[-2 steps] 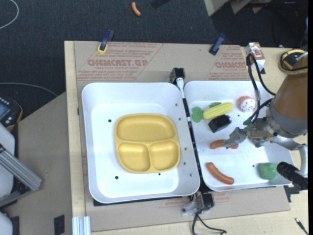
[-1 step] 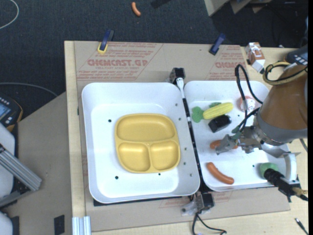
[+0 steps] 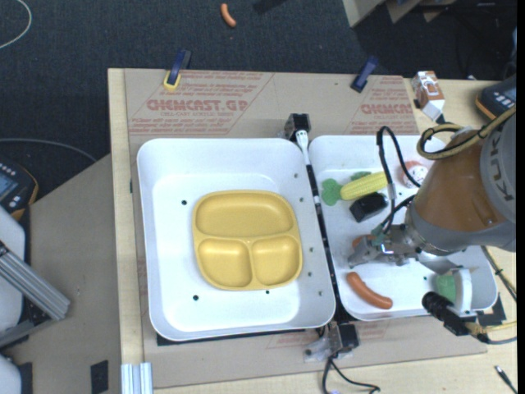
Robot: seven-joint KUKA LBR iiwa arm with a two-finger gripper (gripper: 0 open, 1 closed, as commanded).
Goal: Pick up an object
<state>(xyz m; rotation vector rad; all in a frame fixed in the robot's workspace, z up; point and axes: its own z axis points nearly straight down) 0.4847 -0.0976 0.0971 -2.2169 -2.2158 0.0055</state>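
The arm [image 3: 472,191] reaches in from the right over the right bin [image 3: 328,150], and the claw [image 3: 371,251] sits low near the bin's middle, metal fingers pointing left. How wide they stand, I cannot tell; the fingers blur into clutter and nothing shows clearly between them. A small reddish bit peeks out just beside the tips. Just below lies the sausage [image 3: 368,290], apart from the claw. Above it sit a black block [image 3: 367,206], a yellow corn cob [image 3: 363,185] and a green piece [image 3: 330,191]. In the left bin [image 3: 164,220], the yellow divided plate [image 3: 246,238] rests alone.
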